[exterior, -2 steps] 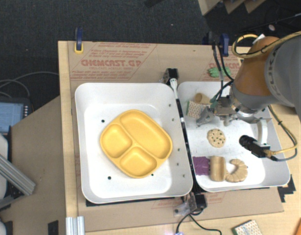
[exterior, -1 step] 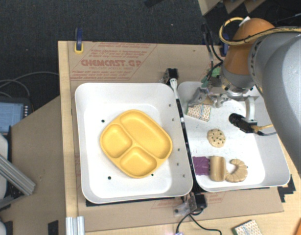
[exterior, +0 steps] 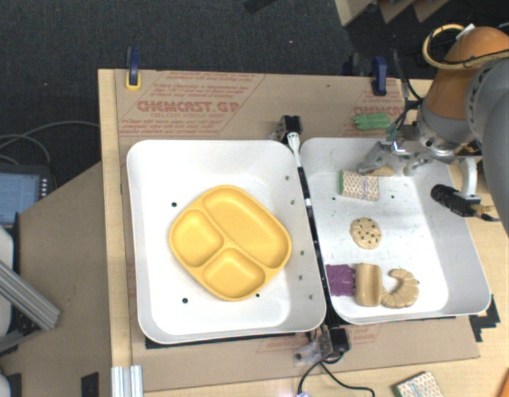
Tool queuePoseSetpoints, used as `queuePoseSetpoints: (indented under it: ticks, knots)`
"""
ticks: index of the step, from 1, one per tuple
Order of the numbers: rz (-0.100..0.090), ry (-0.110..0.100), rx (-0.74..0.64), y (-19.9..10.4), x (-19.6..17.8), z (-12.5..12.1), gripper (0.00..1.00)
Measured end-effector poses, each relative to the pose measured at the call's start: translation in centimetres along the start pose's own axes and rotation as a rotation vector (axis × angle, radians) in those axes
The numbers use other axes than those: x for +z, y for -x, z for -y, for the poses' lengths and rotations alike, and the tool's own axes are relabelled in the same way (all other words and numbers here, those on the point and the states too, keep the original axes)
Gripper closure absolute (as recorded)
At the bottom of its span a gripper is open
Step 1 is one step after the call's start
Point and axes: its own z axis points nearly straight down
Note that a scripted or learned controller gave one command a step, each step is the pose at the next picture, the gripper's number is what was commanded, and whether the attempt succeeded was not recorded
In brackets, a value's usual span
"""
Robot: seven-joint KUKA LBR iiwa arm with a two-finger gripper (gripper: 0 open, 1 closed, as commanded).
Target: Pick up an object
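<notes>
- Left bin [exterior: 155, 188], centre-left of frame: holds one yellow divided plate [exterior: 229, 241], lying flat near the bin's middle. The arm is nowhere near it.
- Right bin [exterior: 436, 246], centre-right of frame: holds the small items.
- Purple piece [exterior: 339, 279], lower left corner of the right bin, touches a tan cylinder [exterior: 367, 284] on its right.
- Packet [exterior: 359, 185], green and white, lies flat in the upper left part of the right bin. It is the item closest to the tool, so judged the likely target.
- Cookie [exterior: 366, 232] lies alone, just below the packet and apart from it.
- Gripper [exterior: 393, 162] hangs over the upper edge of the right bin, just up and right of the packet. Open or closed: cannot tell at this angle. Nothing is seen held.
- Croissant [exterior: 401, 288] sits just right of the tan cylinder, along the lower edge.
- Step judged: approach, no grasp made.
- Next move calls for a short shift down-left to centre over the packet, then a descent. The packet is thin and flat, so the closing height must be low.
</notes>
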Motion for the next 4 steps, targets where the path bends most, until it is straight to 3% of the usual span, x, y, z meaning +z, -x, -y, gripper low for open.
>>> queuePoseSetpoints:
  ticks: [1, 2, 3, 4]
  knots:
    - [-0.001, -0.002, -0.003, -5.5, -0.2, 6.6, 0.0]
    - [-0.004, -0.041, -0.001, -6.9, 0.8, 0.8, 0.0]
    - [-0.004, -0.017, 0.0, -2.9, 0.4, 2.8, 0.0]
    - [-0.006, -0.019, -0.006, -7.6, 0.4, 7.2, 0.0]
